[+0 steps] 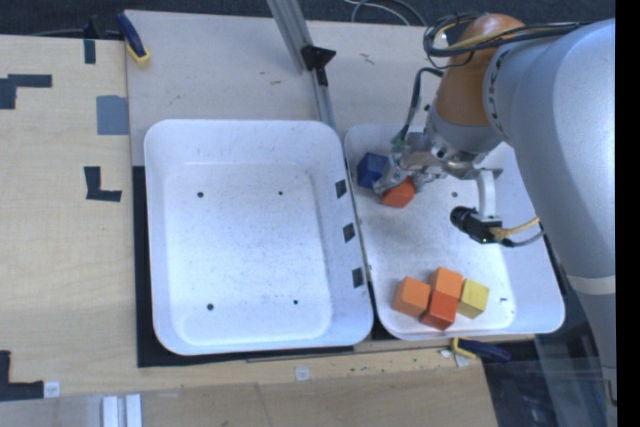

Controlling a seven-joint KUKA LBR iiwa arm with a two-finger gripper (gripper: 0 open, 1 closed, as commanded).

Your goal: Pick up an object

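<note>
A: Where is the arm working?

B: Over the right bin, toward its 11 o'clock corner. The pincer is low there, right at a blue block and an orange-red block that lie touching each other.

A: Does it have either of them?

B: I cannot tell. The wrist and its cables cover the tips, so whether the pincer is spread or clamped is hidden, and neither block is plainly between anything. The orange-red block sits at about 7 o'clock from the wrist, the blue one at 9 o'clock, close against the bin wall.

A: So which step is this?

B: My judgement: the grasp attempt itself, at the bottom of the reach, with the orange-red block the likely target. The lift is not yet done.

A: What does the next move call for?

B: A firm close on 1 block, then a straight rise. The 2 blocks touch, so the neighbour may be nudged or dragged, and the wall leaves little room on the blue side.

A: Anything else to pick?

B: A cluster at 6 o'clock in the same bin: 2 orange blocks, a red block and a yellow block, packed together. The left bin lies beside it on the worktop.
</note>
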